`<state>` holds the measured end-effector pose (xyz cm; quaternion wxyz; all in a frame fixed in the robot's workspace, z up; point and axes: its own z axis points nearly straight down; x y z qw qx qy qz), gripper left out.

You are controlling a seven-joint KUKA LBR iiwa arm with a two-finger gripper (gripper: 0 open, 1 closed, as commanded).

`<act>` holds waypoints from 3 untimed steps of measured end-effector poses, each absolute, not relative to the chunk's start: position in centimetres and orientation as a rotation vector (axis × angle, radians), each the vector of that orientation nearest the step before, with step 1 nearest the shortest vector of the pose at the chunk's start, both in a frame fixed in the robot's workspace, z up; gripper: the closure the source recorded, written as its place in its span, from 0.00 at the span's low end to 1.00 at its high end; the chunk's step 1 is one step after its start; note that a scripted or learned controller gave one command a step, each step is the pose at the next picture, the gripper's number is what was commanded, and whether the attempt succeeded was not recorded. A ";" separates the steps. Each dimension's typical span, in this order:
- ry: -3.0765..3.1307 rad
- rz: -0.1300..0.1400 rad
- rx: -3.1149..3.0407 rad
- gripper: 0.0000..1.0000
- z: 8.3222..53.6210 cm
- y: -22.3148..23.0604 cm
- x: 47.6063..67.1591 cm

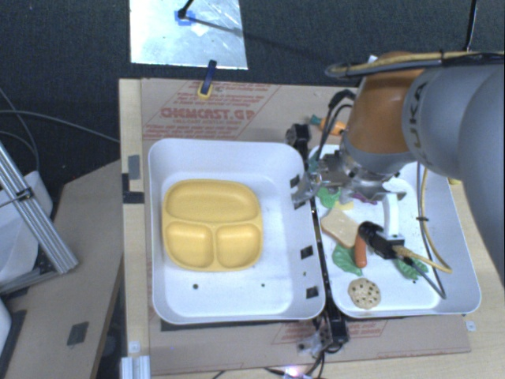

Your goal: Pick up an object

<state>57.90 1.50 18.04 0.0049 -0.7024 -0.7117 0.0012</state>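
My gripper (pixel 309 186) hangs low over the left edge of the right bin (pixel 461 287), close to the wall shared by the two bins. The grey arm with its orange band (pixel 379 121) covers the back of that bin. Just below the gripper lie a green piece (pixel 327 199) and a slice of toast (pixel 341 227). Nearer the front are an orange sausage (pixel 360 252), a green leaf (pixel 344 260) and a round speckled cookie (pixel 364 293). Another green piece (pixel 409 269) lies to the right. I see nothing between the fingers.
The left bin (pixel 181 302) holds a yellow divided plate (pixel 211 223). Small black clips sit along the wall between the bins (pixel 312 251). Cardboard (pixel 205 113) lies under the bins, with a shiny sheet (pixel 188 22) behind it.
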 end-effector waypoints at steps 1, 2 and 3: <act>-2.215 0.005 -2.221 0.00 19.2 -1.4 48.2; -2.226 -0.003 -2.219 0.00 21.5 -1.3 49.3; -2.214 0.006 -2.229 0.00 11.5 -10.3 51.0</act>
